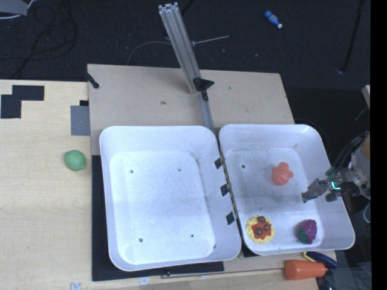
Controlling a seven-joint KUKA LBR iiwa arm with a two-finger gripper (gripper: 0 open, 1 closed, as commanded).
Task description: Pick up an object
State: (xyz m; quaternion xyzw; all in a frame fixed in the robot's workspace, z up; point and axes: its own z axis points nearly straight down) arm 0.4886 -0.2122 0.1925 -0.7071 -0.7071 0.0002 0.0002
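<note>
The right bin (302,136) holds three objects. An orange, rounded toy (281,174) lies near its middle. A yellow round toy with red dots (260,229) sits at its front left, and a purple grape bunch (307,231) at its front right. My gripper (317,190) hangs over the bin's right side, right of the orange toy and above the grapes, touching neither. A green light glows on the wrist behind it. Nothing shows between its dark fingers.
The left bin (115,139) stands beside the right one. A green ball (75,160) lies on the bench to the far left. An orange carrot-like toy (304,269) lies in front of the right bin. A metal bar (183,47) slants at the back.
</note>
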